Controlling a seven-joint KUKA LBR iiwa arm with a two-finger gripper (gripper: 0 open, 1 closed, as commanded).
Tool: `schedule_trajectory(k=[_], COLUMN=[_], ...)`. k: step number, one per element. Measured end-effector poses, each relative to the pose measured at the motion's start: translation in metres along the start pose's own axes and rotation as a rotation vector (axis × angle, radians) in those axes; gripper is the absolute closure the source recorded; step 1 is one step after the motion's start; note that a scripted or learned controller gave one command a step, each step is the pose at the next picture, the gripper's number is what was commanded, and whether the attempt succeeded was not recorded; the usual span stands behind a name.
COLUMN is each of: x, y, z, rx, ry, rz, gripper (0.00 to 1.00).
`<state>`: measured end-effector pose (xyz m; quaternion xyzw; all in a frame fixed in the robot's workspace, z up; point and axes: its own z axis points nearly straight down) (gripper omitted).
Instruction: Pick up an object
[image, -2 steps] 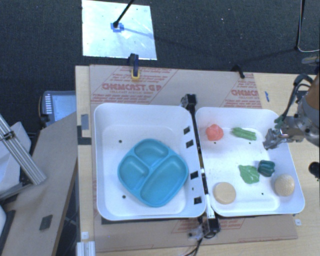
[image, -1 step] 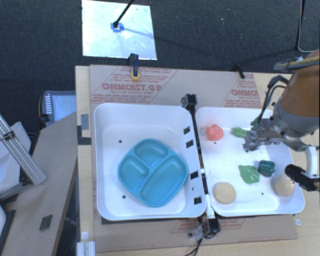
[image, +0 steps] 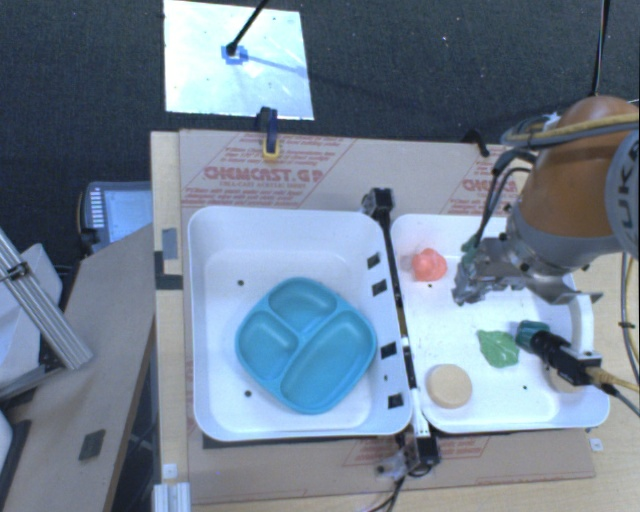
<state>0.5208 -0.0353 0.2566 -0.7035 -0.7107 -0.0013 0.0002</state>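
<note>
Two white bins: the left bin (image: 215, 260) holds one blue plate (image: 305, 343); the right bin (image: 500, 405) has one pink lump (image: 430, 264) just beside the gripper (image: 466, 290), one green piece (image: 497, 347) and one tan disc (image: 449, 385) farther off

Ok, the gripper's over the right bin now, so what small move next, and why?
Probably shift the gripper a little toward the orange-pink object, then descend. That object lies just beside it in the right bin, apart from the green piece and the tan disc, so it looks like the nearest uncrowded pick.
</note>
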Motion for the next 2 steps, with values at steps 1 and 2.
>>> schedule_trajectory(k=[1,2], x=[0.048,0.108], y=[-0.004,-0.019], z=[0.001,0.017], rx=[0.000,0.002], ry=[0.000,0.001], rz=[0.001,0.000], gripper=[1.00,1.00])
